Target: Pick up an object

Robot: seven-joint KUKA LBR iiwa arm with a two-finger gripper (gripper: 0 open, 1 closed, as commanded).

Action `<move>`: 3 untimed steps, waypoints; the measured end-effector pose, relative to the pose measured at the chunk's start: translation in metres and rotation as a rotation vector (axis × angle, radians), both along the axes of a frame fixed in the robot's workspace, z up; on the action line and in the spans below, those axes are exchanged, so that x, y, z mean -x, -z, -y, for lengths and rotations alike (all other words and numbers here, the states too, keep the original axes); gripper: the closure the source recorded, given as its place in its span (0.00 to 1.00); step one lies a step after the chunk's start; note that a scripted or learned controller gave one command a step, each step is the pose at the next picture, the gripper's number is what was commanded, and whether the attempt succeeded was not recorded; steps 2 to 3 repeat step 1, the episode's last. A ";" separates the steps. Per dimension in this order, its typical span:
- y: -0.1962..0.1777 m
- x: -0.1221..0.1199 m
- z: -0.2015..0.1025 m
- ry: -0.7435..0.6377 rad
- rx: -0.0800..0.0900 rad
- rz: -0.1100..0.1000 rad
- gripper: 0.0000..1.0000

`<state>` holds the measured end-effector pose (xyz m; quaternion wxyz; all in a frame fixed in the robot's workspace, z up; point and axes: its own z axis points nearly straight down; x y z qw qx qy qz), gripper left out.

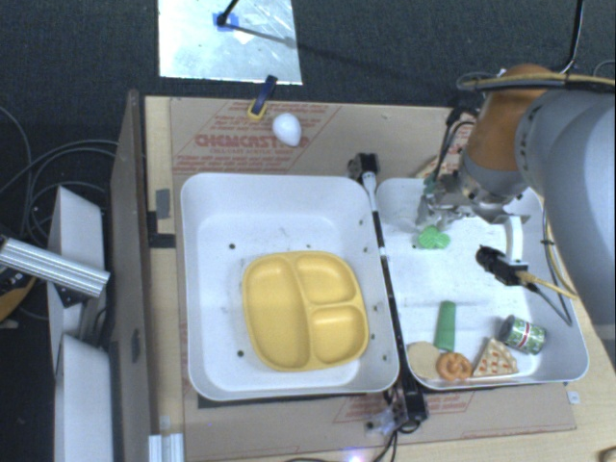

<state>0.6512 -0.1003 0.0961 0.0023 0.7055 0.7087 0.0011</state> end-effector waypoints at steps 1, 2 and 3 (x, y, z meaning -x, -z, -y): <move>-0.094 0.056 -0.043 -0.003 -0.004 0.002 1.00; -0.094 0.056 -0.043 -0.003 -0.004 0.002 1.00; -0.094 0.056 -0.043 -0.003 -0.004 0.002 1.00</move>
